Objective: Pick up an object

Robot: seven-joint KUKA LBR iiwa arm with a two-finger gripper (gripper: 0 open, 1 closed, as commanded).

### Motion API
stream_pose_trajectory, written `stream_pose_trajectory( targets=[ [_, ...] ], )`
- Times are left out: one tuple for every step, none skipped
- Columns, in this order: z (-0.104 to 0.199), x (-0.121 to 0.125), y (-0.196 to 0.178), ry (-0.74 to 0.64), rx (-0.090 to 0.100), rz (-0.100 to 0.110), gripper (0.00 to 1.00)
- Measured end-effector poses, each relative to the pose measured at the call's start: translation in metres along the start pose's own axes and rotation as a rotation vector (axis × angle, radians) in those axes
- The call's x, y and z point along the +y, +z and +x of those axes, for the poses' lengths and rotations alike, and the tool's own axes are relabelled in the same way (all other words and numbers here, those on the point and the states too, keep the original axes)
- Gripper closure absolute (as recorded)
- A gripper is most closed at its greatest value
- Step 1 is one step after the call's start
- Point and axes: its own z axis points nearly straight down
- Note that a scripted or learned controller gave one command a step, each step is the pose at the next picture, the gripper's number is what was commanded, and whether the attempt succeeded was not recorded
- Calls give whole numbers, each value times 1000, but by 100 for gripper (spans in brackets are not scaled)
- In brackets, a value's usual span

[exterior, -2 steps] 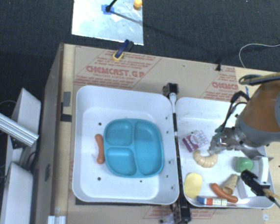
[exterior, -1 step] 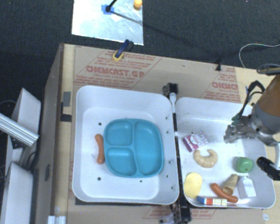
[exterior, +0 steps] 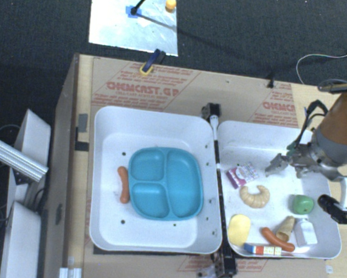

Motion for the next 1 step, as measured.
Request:
stream_pose_trajectory(
  targets=[
    [43,-33,57,-1,2,2,0]
  ],
)
